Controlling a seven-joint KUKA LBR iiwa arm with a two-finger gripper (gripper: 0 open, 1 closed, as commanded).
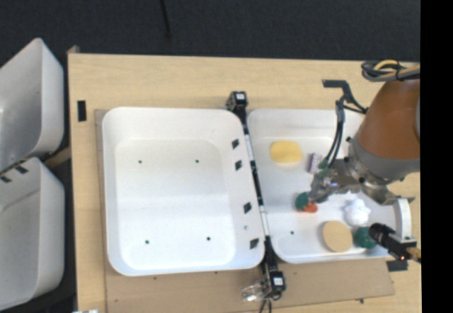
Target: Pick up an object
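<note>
The right bin (283, 120) holds 2 yellow round pieces (286, 152), 1 white lump (357, 212), 1 green-red piece (305, 203). The gripper (322, 184) hangs above it; its grip I cannot tell.

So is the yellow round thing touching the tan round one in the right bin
Apart. The camera view shows the yellow disc near the right bin's far side and the tan disc by its near wall, with bare white floor between them.

Both white bins (170, 191) look like smooth, slightly glossy plastic; the desk (212, 78) beneath shows pale matt wood; the arm's orange band (393, 117) gleams softly.
</note>
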